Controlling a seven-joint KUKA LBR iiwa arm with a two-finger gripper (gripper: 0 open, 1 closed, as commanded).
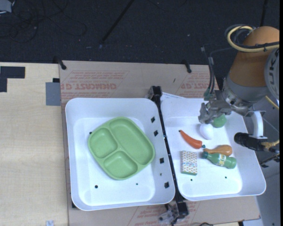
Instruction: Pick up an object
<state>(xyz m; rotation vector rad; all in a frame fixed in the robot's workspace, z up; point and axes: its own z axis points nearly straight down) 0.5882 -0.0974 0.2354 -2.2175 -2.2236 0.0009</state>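
- The gripper [212,119] is low over the back part of the right bin [254,185], and the arm [252,60] with its orange band comes in from the right side.
- I cannot tell if the gripper is spread or pressed together, because the metal parts hide the tips from this angle.
- A green round object [220,122] lies just under the gripper, touching it or almost touching it; it is partly hidden, so I cannot tell if it is held.
- A white egg-shaped object [207,131] lies just in front of the gripper, beside the green one.
- An orange carrot [190,139] lies near the middle of the right bin, tilted, close to the white object.
- A green bottle [220,159] lies on its side, and an orange pear-shaped object [220,149] lies just behind it, touching it or nearly so.
- A small patterned box [189,162] lies flat near the divider between the bins, just left of the bottle.
- The left bin [78,182] holds a green plate [120,147] with three compartments; nothing lies on the plate.
- A black part [250,141] of the arm reaches over the right edge of the right bin.
- Both bins stand on a brown cardboard sheet [108,81] on the wooden bench [23,164].
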